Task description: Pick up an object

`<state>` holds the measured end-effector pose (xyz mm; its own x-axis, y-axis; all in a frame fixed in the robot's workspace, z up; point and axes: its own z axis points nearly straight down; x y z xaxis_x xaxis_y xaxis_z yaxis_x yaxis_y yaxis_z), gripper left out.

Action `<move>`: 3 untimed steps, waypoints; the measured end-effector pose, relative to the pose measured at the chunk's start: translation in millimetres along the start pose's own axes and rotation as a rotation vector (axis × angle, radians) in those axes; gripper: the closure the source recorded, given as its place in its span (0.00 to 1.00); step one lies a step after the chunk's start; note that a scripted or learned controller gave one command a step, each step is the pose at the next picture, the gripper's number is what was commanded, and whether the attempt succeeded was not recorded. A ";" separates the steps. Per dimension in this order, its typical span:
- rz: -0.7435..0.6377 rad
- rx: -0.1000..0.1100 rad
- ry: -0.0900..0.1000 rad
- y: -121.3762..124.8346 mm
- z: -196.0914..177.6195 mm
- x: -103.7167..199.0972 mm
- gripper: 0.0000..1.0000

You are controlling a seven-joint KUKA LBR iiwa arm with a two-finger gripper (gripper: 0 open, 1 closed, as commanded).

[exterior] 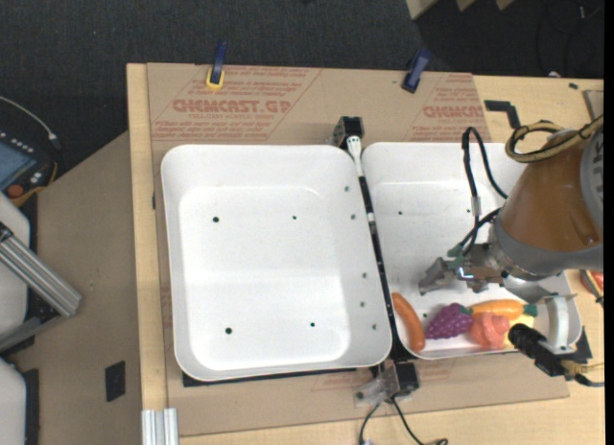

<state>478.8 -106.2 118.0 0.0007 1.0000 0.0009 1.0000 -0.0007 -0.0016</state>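
I see the arm [556,208] reaching in from three o'clock, its orange band over the right bin [422,184]. The gripper [443,273] sits low in that bin, toward the five o'clock part of it, pointing toward nine o'clock. Its fingers [429,280] look slightly apart, and I see nothing between them.

The objects lie clustered along the near rim of the right bin, at about six o'clock from the gripper. The orange carrot-like piece [410,321] lies farthest toward nine o'clock, close to the divider between the bins. Just beside it, toward three o'clock, is a purple bunch of grapes [449,321]. Beyond that I make out an orange-red toy piece [491,328] with a yellow bit [499,308] on top; I cannot tell what it is. The gripper is near the grapes but apart from them.

The left bin [192,242] sits at nine o'clock, both bins resting on a cardboard sheet [278,98] held by two blue clamps [218,67] at twelve o'clock.
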 end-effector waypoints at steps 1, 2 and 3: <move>0.007 -0.004 -0.007 -0.5 8.2 -100.2 0.00; 0.002 -0.006 -0.005 0.9 -2.4 -94.2 1.00; 0.002 -0.005 -0.004 0.7 -1.8 -94.1 0.00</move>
<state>479.4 -200.2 119.7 0.0023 1.0000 -0.0032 1.0000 -0.0023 0.0037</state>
